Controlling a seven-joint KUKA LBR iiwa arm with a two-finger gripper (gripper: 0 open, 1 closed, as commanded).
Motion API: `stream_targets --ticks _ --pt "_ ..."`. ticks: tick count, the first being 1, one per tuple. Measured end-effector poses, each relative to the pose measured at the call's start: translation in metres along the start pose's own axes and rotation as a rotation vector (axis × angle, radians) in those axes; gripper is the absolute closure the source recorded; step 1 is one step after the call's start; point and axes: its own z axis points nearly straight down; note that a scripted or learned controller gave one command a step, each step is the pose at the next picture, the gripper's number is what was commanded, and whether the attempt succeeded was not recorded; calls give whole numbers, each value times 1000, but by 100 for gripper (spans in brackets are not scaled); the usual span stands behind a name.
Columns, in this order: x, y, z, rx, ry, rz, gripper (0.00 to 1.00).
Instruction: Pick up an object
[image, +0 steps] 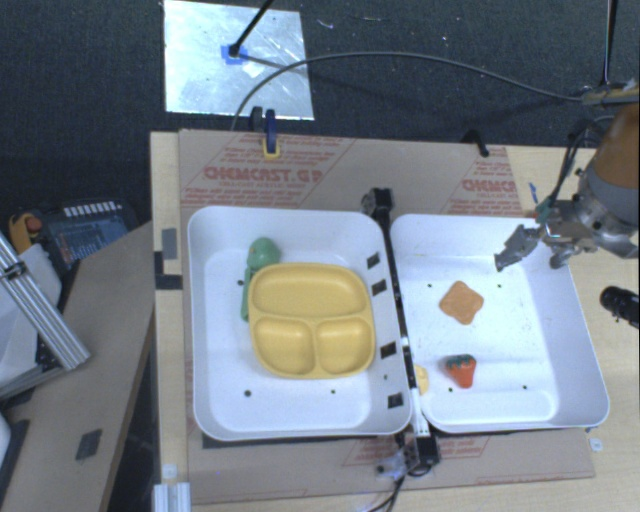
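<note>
A robotics lab; two white bins sit on a cardboard-lined bench. Cables trail over dark carpet.

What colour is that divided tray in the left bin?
Yellow; the divided tray shows clearly in the camera view.

The arm reached in from the right, its orange band uppermost and grey wrist below. The gripper hung at its lower-left end, two fingers spread apart with nothing between them.
</note>
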Motion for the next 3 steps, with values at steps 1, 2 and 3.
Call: stream_targets --ticks 1,2,3 --pt "1 2 -7 -12 -2 -3 0" --pt "-10 2 42 -10 -2 -1 0" --pt "-20 0 93 -11 -2 -1 0"
